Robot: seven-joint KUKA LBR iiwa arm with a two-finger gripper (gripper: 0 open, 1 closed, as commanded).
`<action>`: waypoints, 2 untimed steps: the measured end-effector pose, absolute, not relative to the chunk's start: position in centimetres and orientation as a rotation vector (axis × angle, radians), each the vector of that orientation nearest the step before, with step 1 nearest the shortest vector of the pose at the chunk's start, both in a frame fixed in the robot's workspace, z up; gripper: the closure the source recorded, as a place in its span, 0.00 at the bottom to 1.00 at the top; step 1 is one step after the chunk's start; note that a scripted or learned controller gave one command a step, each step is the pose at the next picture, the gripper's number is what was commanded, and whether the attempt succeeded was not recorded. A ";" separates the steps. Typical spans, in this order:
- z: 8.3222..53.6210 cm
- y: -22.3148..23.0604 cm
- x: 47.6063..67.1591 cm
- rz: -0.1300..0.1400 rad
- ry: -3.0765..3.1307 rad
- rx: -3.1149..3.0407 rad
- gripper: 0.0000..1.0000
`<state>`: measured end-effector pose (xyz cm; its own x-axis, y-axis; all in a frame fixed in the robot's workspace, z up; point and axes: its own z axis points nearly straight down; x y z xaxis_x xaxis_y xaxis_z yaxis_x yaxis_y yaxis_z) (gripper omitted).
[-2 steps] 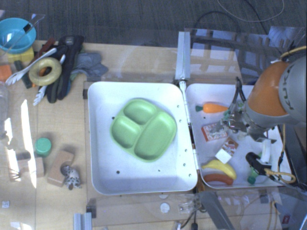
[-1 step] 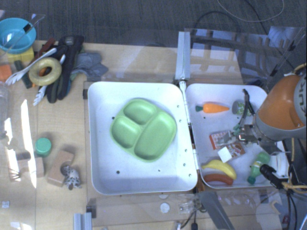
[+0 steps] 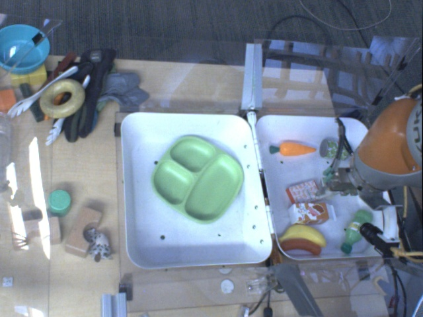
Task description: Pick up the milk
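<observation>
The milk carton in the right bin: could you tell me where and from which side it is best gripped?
The milk carton lies flat on the floor of the right bin, a second orange carton close above it and a banana just below. I would come straight down from above and close across its shorter width, fingers at its left and right edges, where there is free floor.

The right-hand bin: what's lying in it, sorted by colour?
Orange: 1, the carrot
Red and white: 2, the cartons
Yellow and red: 1, the banana piece
Green: 1, the bottle
Grey-green: 1, a small round thing
Total: 6
</observation>
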<state>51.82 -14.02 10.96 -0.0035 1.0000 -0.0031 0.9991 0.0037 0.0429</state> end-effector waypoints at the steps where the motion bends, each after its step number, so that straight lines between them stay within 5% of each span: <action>1: 11.0 -14.0 51.8 0.044 2.202 2.195 0.00; 2: 9.5 -10.0 49.7 0.027 2.348 2.042 0.00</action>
